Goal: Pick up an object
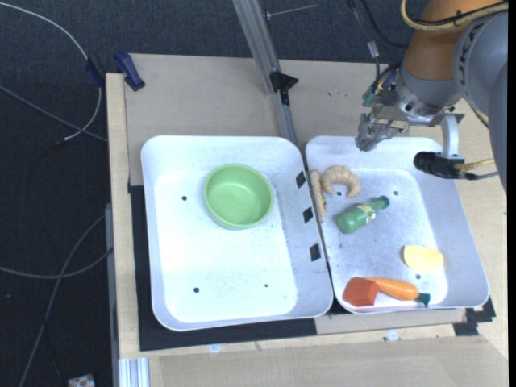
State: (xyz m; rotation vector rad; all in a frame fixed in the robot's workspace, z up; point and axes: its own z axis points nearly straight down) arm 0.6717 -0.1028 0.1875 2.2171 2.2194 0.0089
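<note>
Seeing the tool (369, 141) over the right bin's (451, 216) far rim; I can't tell its finger state. Croissant (339, 181) sits nearest, green bottle (360, 214) just beyond; carrot (397, 288) by the near edge. Nothing gripped.

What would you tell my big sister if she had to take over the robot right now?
Gripper: above the far edge of the right bin, nothing seen between its fingers; open or shut is unclear.
Right bin: croissant, green bottle, yellow piece, carrot resting partly on a red piece.
Left bin: green bowl.
Done: nothing lifted yet.
Left: choose an object, probably the croissant nearest the gripper, descend, grasp, lift.
</note>
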